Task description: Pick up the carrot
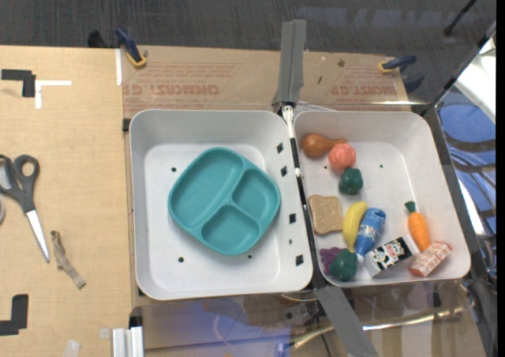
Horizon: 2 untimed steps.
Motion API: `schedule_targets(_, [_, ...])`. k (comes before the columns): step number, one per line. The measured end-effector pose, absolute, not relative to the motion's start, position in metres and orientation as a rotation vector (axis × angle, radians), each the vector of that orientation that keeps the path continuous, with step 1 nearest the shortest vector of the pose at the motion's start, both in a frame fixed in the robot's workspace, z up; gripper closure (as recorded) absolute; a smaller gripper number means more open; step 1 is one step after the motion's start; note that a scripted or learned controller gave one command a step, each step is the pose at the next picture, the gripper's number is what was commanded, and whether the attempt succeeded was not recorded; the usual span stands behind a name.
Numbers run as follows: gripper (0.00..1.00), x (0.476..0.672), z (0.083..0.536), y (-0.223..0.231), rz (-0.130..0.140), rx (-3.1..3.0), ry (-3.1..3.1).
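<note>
Two white bins sit side by side on the worktop [71,189]. The left bin [150,268] holds one teal divided plate [225,201]. The right bin [426,142] holds about eleven toy foods, among them one banana [353,223], one bread slice [325,213] and one carrot [418,227]. The carrot is short, orange with a green top, lying near the bin's right wall. One pair of scissors [24,197] lies at far left. The gripper's state I cannot tell.
</note>
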<state>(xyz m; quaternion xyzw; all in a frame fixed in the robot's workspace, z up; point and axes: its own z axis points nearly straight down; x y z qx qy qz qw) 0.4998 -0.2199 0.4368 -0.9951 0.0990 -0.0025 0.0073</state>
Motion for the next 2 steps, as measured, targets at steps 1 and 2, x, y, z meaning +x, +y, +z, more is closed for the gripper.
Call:
schedule_targets(1, [1.0,0.5019,0.4456,-0.2187,-0.015,-3.102,0.308])
schedule_targets(2, [1.0,0.5046,0.4547,-0.217,-0.027,-3.089,0.305])
